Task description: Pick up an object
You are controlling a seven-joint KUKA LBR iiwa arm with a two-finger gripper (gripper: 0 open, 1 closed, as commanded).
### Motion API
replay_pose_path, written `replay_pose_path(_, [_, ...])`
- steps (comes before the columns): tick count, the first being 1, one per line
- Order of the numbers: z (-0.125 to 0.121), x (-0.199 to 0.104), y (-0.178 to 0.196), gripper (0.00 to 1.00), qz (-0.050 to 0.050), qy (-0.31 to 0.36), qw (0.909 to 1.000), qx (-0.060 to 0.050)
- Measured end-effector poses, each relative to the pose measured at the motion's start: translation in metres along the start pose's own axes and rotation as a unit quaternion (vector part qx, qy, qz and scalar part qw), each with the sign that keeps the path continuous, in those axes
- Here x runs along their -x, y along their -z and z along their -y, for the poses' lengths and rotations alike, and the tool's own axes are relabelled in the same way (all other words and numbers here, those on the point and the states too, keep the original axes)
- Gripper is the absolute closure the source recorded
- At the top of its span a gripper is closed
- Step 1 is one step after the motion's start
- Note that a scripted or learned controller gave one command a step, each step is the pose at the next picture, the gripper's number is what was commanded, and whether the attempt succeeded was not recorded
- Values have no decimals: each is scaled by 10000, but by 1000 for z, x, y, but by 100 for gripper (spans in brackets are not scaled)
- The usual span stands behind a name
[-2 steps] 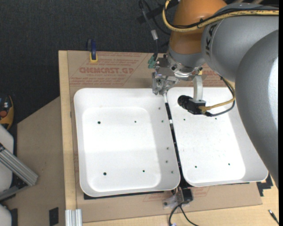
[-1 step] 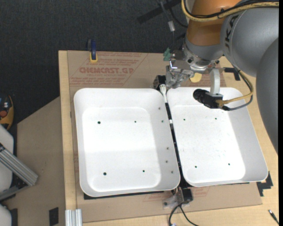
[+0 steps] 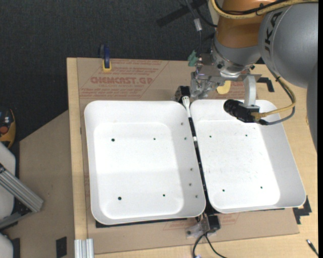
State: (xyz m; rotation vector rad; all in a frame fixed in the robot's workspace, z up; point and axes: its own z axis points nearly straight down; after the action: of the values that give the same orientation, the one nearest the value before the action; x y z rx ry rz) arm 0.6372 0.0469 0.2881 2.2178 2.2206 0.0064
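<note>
Two shallow white bins, the left bin (image 3: 96, 151) and the right bin (image 3: 283, 166), lie side by side on a brown-faced worktop (image 3: 75, 101). Their smooth moulded walls are rounded at the corners, and each floor is marked by four small dark dots. Red block lettering (image 3: 122, 79) printed on the worktop's facing in the upper left of the frame reads "CHEMCAST G P"; the finer red lines beneath it are too small to read. A blue-and-yellow clamp (image 3: 105, 58) sits on the worktop's far edge just above that lettering. A narrow black strip (image 3: 193, 136) runs down the seam between the two bins. From the upper right of the frame the glossy grey arm (image 3: 295, 38), with its orange band (image 3: 237, 12), reaches over the top edge of the right bin. Its metal tool (image 3: 202, 84) hangs near the upper corners where the bins meet. Whether the tool is open or closed cannot be told, nor whether it has hold of anything. A small pale yellow piece (image 3: 223, 87) shows just beside the tool, above the right bin's upper rim; whether it is the object to be picked up, or touches the tool, cannot be made out. A ribbed aluminium rail (image 3: 20, 189) lies at the lower left of the frame, off the worktop.
</note>
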Motion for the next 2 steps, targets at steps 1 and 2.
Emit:
replay_pose_path(1, [40, -4, 50, 100, -1, -1, 10000, -2])
replay_pose_path(2, [-4, -30, -33, 100, 3, 6, 10000, -61])
